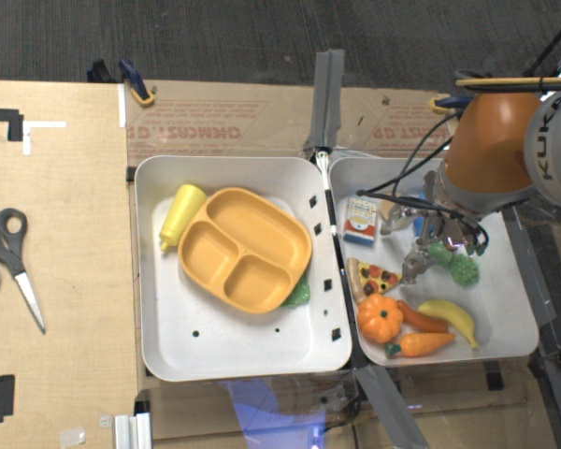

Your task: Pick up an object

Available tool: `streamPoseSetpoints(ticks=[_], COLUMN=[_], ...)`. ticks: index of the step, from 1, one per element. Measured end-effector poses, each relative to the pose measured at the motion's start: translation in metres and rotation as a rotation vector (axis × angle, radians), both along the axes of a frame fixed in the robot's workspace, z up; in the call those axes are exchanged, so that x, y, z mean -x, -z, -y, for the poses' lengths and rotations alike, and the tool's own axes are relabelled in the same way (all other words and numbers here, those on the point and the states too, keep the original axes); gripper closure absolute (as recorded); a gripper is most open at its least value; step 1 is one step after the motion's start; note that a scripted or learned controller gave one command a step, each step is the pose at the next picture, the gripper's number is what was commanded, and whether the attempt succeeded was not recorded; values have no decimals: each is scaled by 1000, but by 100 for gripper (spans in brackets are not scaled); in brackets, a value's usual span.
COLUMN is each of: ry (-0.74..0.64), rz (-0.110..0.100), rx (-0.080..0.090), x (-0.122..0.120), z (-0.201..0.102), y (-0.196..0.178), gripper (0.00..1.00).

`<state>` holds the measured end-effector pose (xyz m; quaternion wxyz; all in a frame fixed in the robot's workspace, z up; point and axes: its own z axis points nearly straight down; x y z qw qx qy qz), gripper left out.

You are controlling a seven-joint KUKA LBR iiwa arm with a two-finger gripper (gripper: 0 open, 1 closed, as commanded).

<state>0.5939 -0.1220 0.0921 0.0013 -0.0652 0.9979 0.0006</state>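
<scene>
On the bench's right shallow white bin, I should lower my gripper, finger state impossible to tell, squarely over the fuzzy green broccoli toy.

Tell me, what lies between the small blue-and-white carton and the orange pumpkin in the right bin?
A pizza slice lies between the carton and the pumpkin, seen in the camera view.

Bench: two white bins, scissors at left.
</scene>
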Motion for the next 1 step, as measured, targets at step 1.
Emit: streamPoseSetpoints(ticks=[1], ry=[-108], rz=[5], rx=[2], x=[-36], z=[16], y=[-2], gripper=[0])
